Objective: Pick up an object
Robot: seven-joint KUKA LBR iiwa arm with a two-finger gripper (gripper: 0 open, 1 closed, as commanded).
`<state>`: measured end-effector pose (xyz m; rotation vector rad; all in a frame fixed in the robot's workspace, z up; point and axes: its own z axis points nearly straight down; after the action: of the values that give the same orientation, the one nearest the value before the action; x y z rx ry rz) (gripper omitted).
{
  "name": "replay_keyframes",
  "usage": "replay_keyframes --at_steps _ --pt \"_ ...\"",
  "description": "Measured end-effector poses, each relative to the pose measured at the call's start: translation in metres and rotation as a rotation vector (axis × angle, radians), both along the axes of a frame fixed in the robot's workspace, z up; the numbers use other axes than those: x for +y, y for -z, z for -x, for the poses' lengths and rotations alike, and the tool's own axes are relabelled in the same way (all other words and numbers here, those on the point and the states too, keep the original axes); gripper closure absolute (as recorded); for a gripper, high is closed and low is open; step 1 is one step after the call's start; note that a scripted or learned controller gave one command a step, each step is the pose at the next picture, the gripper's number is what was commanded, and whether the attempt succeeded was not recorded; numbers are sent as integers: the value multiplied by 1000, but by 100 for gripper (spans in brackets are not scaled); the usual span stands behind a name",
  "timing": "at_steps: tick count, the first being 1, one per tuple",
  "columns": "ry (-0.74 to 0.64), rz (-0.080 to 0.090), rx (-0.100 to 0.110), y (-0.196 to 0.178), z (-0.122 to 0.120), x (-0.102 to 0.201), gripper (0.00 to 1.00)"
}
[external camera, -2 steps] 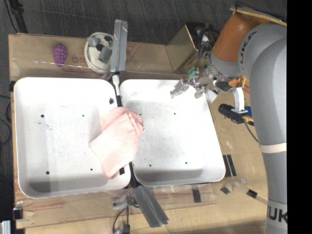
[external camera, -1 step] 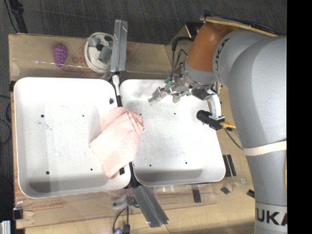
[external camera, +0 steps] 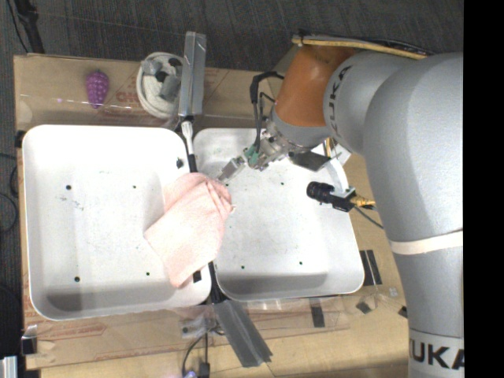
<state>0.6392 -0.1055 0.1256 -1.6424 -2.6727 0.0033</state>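
You were at the approach step: nothing was lifted yet. The pink cloth lay draped over the divide between the left bin and the right bin, mostly on the left side. Your tool hung low over the right bin's far left corner, just beside the cloth's upper edge; whether it was open or closed I could not tell. The arm reached in from the right, wrist bent down. Next, I judge, you needed to shift toward the cloth's bunched top and descend.
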Motion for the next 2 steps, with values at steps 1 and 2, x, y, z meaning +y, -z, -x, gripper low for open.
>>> replay_keyframes --at_steps 1,2 --pt "-255 -1 -2 34 48 1 0" --pt "-258 -1 -2 23 47 1 100"
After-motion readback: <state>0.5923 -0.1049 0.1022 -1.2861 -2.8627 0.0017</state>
